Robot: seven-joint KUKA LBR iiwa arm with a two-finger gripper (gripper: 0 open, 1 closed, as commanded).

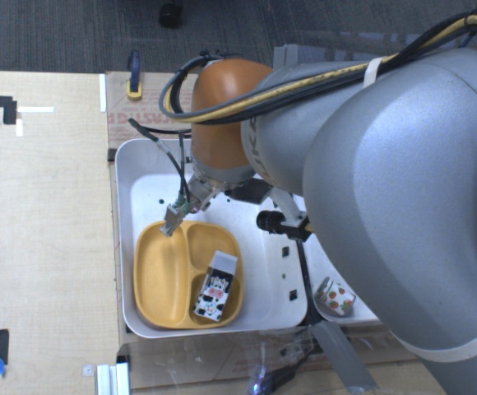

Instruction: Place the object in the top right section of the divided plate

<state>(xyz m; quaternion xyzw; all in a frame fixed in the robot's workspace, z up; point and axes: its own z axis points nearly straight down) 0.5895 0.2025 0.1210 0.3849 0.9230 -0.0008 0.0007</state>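
A yellow divided plate (166, 280) lies in the front of the left white bin (129, 188). A small white box with black cow-like patches (214, 289) rests in the plate's lower right section. My gripper (173, 218) hangs just over the plate's top rim, near the divider between its sections. The fingertips look close together and I see nothing between them. The big grey arm and its orange band (220, 118) hide most of the right bin.
A small white cup-like thing with red and green marks (335, 298) peeks out under the arm at the right. A blue-handled clamp (134, 76) sits at the bench's far edge. Bare wooden bench top (41, 220) lies to the left.
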